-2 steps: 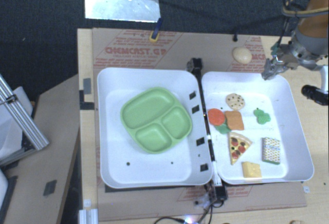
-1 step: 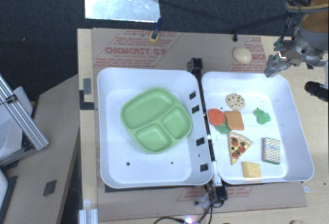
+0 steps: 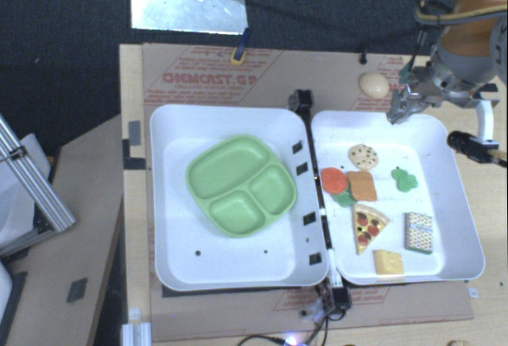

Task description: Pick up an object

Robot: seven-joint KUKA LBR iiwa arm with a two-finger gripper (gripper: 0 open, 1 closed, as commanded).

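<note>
Camera view: 2 white bins (image 3: 163,201); 1 green tray (image 3: 240,184); 7 food toys; pincer (image 3: 396,113) state unclear

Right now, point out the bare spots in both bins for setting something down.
Left bin: bare floor all round the green tray, widest along the near edge. Right bin: bare at the far end beyond the cookie. Crowded from the tomato slice to the cheese.
</note>
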